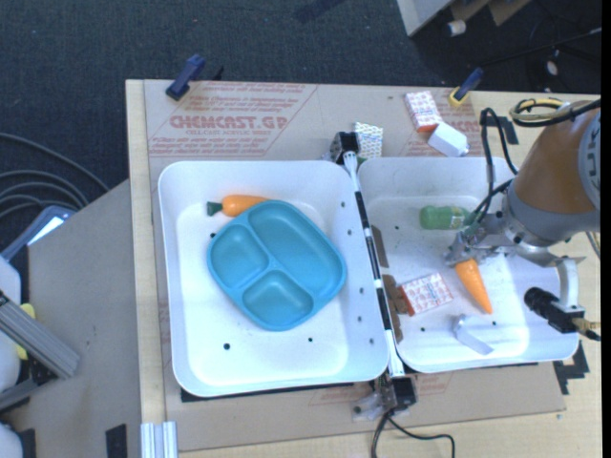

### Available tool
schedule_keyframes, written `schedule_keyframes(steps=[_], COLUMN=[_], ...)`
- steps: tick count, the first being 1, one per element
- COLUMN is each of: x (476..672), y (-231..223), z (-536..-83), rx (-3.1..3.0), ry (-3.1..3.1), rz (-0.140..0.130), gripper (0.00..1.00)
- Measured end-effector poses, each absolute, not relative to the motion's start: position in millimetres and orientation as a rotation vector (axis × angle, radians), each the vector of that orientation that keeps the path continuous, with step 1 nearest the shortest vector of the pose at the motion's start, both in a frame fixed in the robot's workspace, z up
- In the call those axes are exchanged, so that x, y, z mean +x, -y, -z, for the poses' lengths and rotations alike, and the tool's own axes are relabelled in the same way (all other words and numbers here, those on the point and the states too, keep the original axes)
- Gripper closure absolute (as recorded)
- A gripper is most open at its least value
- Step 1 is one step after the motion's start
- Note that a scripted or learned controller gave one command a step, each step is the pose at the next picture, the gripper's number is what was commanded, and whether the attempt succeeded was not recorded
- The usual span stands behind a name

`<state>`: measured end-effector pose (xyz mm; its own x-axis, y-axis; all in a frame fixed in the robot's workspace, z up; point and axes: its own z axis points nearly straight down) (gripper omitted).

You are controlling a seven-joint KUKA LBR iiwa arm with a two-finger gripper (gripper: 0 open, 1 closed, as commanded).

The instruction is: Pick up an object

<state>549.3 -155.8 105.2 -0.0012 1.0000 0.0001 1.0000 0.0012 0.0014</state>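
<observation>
Beside the smooth, slightly glossy blue plastic divided plate (276,264), the two shallow white plastic bins (191,342) look matt, the brown printed cardboard tabletop (234,117) dull and papery, and the orange carrot-shaped toy (474,284) smooth plastic.

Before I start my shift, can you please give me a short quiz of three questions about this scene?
1. True or false: the blue divided plate lies in the left bin.
2. Which thing lies nearest the gripper?
A. orange cone
B. green bottle
C. red patterned packet
3. Fill in: an orange carrot touches the far-left edge of the ____.

Key
1. True.
2. A. The cone's wide end sits just under the gripper, in the right bin.
3. Plate.
</observation>
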Motion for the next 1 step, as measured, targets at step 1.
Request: schedule_keyframes(steps=[1], x=[560.3], y=[106.7], z=[-152.6], rx=[2.221], ry=[-2.223], rz=[-0.001], gripper=[1.0])
